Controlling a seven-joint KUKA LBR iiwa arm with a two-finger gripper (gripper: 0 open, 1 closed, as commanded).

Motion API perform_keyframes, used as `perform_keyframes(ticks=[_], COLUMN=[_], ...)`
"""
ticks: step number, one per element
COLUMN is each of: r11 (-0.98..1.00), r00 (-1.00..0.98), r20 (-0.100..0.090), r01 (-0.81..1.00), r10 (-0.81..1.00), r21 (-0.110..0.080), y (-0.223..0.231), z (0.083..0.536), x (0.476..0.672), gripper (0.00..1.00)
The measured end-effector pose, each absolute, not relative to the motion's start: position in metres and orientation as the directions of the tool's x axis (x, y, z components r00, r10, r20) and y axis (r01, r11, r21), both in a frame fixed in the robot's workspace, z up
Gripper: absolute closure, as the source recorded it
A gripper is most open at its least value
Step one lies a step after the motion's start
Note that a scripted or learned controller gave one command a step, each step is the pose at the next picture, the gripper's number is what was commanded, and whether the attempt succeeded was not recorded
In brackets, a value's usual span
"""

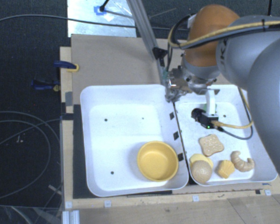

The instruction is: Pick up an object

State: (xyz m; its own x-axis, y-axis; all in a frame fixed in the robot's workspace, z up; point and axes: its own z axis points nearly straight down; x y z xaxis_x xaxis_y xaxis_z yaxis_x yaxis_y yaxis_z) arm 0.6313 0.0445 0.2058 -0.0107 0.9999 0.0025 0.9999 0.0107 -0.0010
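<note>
Overhead, grey metal arm point(259, 55) with a glossy orange band point(209, 29), ending in the jaws above the far end of the rims where the two bins meet. Cannot tell how far the jaws stand open; nothing seen between them.

Below and to the left of the jaws, well apart: a round yellow bowl point(157, 161), smooth and plastic-looking, upright in the near right corner of the left bin point(116, 129), a shallow white tray with rounded corners.

Below and to the right of the jaws, in the near end of the right bin point(233, 113), four small pieces close together:
- a tan cracker point(211, 144), squarish and flat, with a dotted face, nearest the jaws
- a pale beige ball point(200, 169), smooth, just beside the rim where the bins meet
- a small yellow ridged piece point(226, 169), between ball and croissant
- a croissant shape point(242, 162), curved and ribbed, light brown

Beneath both bins, a matte brown counter point(112, 59), board-like.
</note>
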Motion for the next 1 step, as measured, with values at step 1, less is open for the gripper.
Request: perform_keyframes(ticks=[1], r11=[0.010], r00=[-0.010], r20=[0.002], r01=[1.000], r10=[1.000], r21=[-0.002], y=[0.0845], z=[0.2128], x=[0.6012], gripper=[1.00])
